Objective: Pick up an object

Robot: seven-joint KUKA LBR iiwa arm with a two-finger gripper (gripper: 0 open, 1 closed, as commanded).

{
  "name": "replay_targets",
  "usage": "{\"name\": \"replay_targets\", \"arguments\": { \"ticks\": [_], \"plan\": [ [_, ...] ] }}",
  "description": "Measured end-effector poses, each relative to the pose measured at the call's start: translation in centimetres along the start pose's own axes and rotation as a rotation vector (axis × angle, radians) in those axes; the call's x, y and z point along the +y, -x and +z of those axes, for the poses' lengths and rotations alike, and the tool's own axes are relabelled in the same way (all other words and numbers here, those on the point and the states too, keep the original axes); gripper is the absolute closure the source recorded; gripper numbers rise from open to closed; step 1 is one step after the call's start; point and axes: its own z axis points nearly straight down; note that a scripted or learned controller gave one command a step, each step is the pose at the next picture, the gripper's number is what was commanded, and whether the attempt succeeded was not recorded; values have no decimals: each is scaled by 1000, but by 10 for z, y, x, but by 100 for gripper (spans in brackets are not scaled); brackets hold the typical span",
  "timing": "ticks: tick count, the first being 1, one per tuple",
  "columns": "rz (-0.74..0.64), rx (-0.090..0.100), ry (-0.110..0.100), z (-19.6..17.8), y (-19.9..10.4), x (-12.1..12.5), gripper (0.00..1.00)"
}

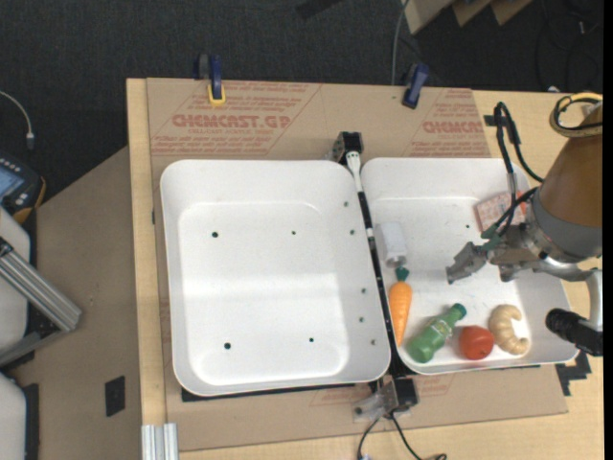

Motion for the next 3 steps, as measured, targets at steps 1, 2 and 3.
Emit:
{"name": "replay_targets", "arguments": {
  "ticks": [1, 2, 3],
  "plan": [
    [5, 1, 0, 108, 32, -13, 0],
    [-2, -3, 8, 47, 27, 0, 0],
    [0, 1, -1, 107, 4, -13, 0]
  ]
}}
